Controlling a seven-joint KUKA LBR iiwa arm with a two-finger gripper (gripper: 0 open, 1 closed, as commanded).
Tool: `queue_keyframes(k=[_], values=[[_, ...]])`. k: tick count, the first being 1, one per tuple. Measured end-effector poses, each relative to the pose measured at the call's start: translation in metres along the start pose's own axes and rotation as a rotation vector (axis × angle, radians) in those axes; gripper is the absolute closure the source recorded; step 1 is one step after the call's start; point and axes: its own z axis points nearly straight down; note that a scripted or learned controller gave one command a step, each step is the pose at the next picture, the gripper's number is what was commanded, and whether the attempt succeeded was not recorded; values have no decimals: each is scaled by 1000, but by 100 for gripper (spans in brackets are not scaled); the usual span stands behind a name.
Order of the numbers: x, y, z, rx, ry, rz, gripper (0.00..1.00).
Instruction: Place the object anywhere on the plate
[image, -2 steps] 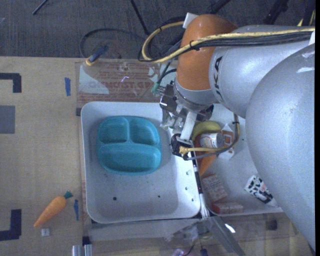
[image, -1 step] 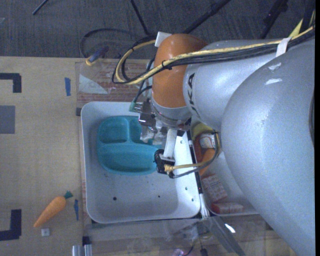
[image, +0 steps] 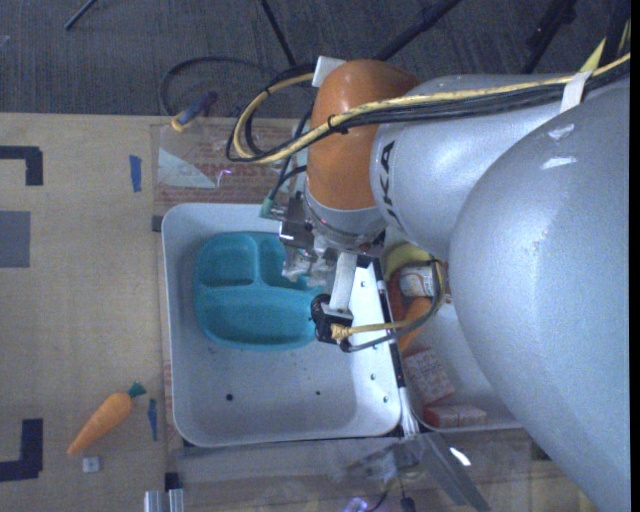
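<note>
Claw (image: 305, 262) poised at right edge of teal plate (image: 245, 290), plate lying leftward; grip state impossible to tell, nothing seen held.

Teal divided plastic plate (image: 240, 290) in the white left bin (image: 190, 390); orange toy carrot with green top (image: 102, 419) on the tan counter (image: 70, 330).

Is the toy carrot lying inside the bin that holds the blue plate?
No. The carrot lies on the bench outside the bin, left of its wall.
</note>
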Motion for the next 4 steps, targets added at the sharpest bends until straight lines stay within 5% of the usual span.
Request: queue_keyframes(k=[1,2,3,4], values=[[0,1,-10,0,0,1,100],[47,-32,-13,-1,0,-175,100],[28,-108,13,0,-1,-156,100],[27,-107,3,-1,0,-151,100]])
